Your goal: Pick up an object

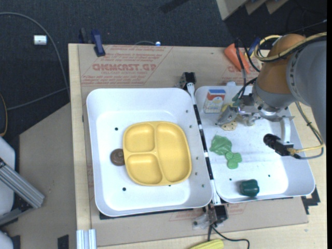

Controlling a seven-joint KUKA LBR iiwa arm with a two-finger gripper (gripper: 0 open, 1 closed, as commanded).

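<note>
A: Where to find the gripper?
B: Low inside the right-hand bin, just beyond the green leafy toy, toward the far wall. Carried by the grey arm with the orange band, reaching in from the view's right.
A: Clenched or released?
B: Cannot tell; too small and cluttered at the tip. No sign of anything gripped, so best counted as holding nothing.
A: And something to pick up?
B: Three candidates, all in that bin. First, a small white carton, farther from the leafy toy than the gripper and close to the far corner. Then the leafy toy itself, lying flat and crumpled. Then a dark green cylinder, near the leafy toy on the camera's side.
A: Why so low, and so close to the carton?
B: Probably lined up for a grasp there, or on something between carton and leafy toy; hard to say which. Awkward for the carton, though: close to the bin wall, with little room on that side.
A: Anything in the other bin?
B: Well apart from the leafy toy, a yellow divided plate, set in the middle. Likely too broad and flat to grasp except at the rim. Touching the plate's edge on the side away from the leafy toy, a small brown disc, partly tucked under.
A: State of the task?
B: Not yet done, judging by all that: everything lying in the bins on the desk, nothing lifted.
</note>
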